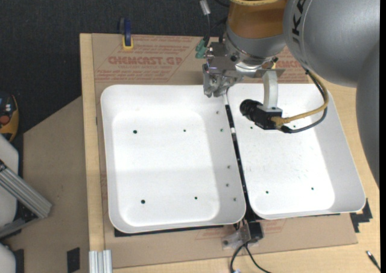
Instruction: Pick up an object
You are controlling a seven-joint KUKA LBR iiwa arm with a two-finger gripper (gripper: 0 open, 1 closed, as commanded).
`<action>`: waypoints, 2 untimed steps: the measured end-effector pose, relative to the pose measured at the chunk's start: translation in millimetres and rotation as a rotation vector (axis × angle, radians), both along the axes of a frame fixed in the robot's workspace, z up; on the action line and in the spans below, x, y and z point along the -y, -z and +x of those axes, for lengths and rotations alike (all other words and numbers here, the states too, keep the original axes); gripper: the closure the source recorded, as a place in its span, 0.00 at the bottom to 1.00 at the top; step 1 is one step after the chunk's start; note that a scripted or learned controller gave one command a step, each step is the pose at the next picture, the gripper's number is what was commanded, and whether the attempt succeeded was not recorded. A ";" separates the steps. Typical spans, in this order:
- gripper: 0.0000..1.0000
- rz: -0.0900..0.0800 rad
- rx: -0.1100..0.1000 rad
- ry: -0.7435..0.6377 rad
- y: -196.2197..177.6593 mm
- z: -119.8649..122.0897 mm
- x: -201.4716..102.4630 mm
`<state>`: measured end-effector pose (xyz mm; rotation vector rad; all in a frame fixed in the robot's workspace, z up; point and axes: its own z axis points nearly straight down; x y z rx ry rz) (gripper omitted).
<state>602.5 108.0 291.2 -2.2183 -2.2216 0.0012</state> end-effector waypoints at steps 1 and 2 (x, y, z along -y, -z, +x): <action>1.00 0.000 0.004 0.000 -22.2 -17.2 -2.0; 1.00 0.001 0.000 -0.005 -41.1 -63.1 -51.9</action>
